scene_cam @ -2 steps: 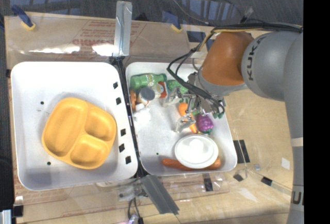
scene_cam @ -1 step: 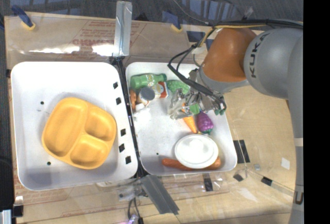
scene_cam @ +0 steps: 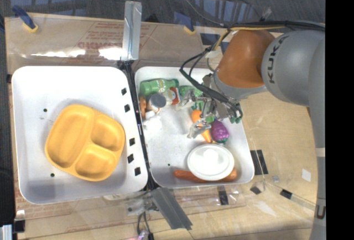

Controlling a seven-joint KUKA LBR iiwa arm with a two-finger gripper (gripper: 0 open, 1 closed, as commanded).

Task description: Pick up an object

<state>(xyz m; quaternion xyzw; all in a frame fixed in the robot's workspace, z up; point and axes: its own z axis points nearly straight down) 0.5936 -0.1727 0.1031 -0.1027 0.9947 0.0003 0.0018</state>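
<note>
My gripper [scene_cam: 203, 117] hangs over the middle of the right bin [scene_cam: 166, 147], reaching in from the right under the orange band of the arm. Its metal fingers point down-left, right above a small orange piece [scene_cam: 197, 115] and beside a purple round item [scene_cam: 219, 131]. A white round lid or bowl [scene_cam: 209, 162] lies at the bin's front, on top of an orange carrot [scene_cam: 185, 175]. A green bottle [scene_cam: 158, 88] lies at the bin's back left, with a grey cap [scene_cam: 157, 100] next to it.
The left bin [scene_cam: 27, 89] holds a yellow divided plate [scene_cam: 84, 141]. A black strip runs along the divider between the bins. Cardboard and tape surround both bins, and cables trail from the arm toward the back.
</note>
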